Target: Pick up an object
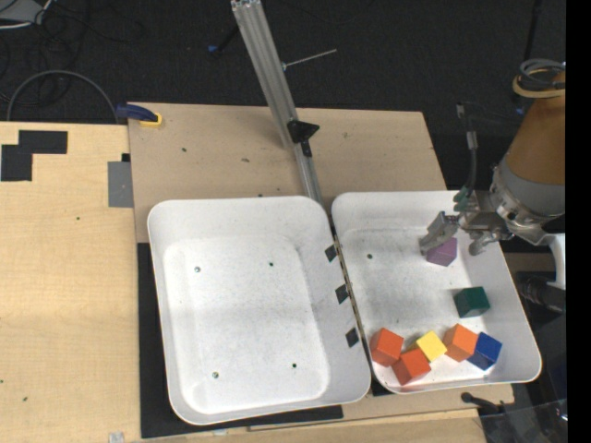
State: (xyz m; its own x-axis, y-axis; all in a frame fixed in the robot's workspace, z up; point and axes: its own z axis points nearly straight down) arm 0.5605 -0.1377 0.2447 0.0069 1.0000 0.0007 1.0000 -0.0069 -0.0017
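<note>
My gripper (pixel 458 238) hangs over the upper right part of the right bin (pixel 392 224), its two grey fingers spread apart and open. A purple block (pixel 444 253) lies just under the left finger (pixel 434 238), partly covered by it and not clamped between the fingers. A dark green cube (pixel 472 301) sits a little below the gripper. Along the bin's front edge lie an orange cube (pixel 387 345), a red cube (pixel 413 365), a yellow cube (pixel 431 346), another orange cube (pixel 461 341) and a blue cube (pixel 486 352), packed close together.
The left bin (pixel 245 303) adjoins the right one, joined by black clips (pixel 340 292). A slanted aluminium rail (pixel 277 90) rises behind the bins. The arm's orange band (pixel 545 141) stands at the right edge.
</note>
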